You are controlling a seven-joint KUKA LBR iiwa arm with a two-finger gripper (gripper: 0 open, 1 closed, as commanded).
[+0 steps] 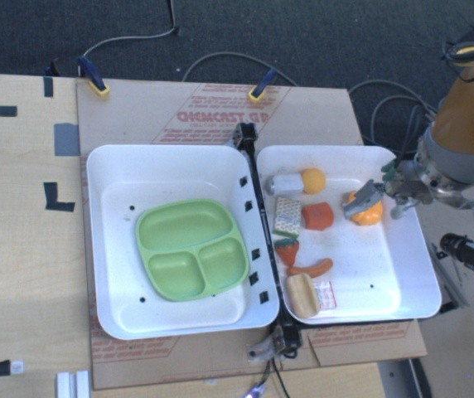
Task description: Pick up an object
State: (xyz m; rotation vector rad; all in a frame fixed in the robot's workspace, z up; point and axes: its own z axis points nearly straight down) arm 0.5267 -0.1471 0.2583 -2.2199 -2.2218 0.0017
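Observation:
The right bin [411, 297] holds several small toy foods. Among them are a yellow ball [312, 180], a red block [318, 215], a checkered packet [287, 215] and an orange-red sausage [311, 267]. A tan bun [301, 294] lies at the front, and an orange piece [370, 215] sits near the right side. My gripper [382, 205] hangs over the bin's right part, open. Its left finger [362, 199] lies across the top of the orange piece and hides part of it. I see nothing held between the fingers.
The left bin [104, 222] holds a green divided plate [192, 248]. A grey item [285, 183] lies beside the yellow ball, a small red-and-green piece [287, 249] near the divider, and a printed card [325, 293] by the bun. Cables run behind the bins.

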